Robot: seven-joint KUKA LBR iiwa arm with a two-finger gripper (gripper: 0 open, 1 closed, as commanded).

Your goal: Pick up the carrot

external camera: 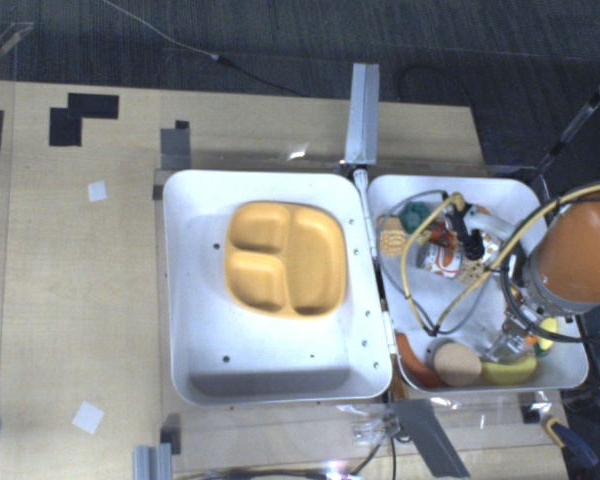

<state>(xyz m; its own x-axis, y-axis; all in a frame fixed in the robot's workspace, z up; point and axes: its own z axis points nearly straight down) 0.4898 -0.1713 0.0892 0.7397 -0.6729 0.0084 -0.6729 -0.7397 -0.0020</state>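
Observation:
The carrot point(411, 356), a slim orange-red piece, lies along the front-left corner of the right bin point(565, 376), partly tucked under a beige rounded object point(457, 363). My gripper point(508, 345) hangs low over the front right of that bin, just above a yellow banana point(512, 371). It is about a hand's width to the right of the carrot and not touching it. The orange band of the arm point(580, 253) hides the bin's right side.
The left bin point(195, 298) holds a yellow divided plate point(285, 258). In the right bin, yellow and black cables point(420, 268) loop over a green item point(415, 215), a round tan item point(392, 238) and a red-and-white object point(446, 258). A metal post point(362, 118) stands behind the bins.

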